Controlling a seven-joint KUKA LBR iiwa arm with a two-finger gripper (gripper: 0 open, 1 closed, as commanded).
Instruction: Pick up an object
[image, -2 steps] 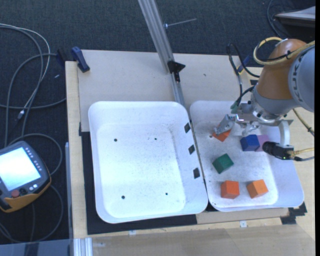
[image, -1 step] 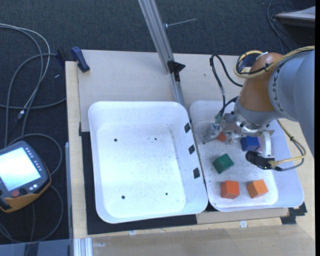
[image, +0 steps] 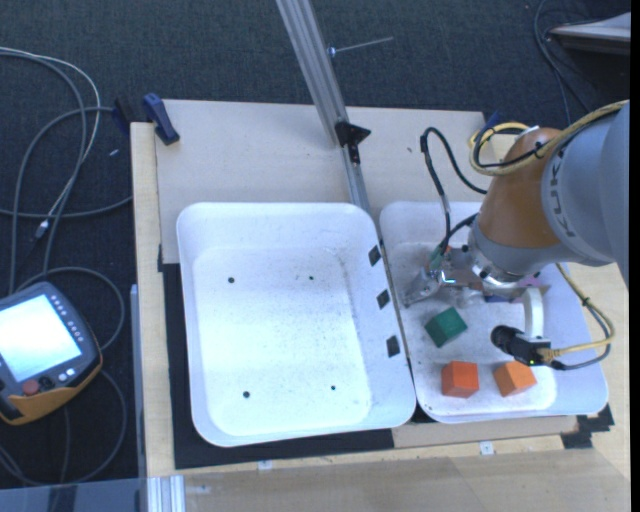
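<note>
The two shallow white plastic bins (image: 270, 320) looked smooth and speckled. The pale wooden bench top (image: 260, 150) was matt. The grey metal pole (image: 315, 70) shone.

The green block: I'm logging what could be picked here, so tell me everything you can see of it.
The green block is a small, dark green, cube-like piece with matte faces, maybe foam or painted wood. It lies in the right bin, turned askew to the walls, just below the gripper. Nothing visibly holds it. Two orange blocks sit apart from it, nearer the front wall.
</note>
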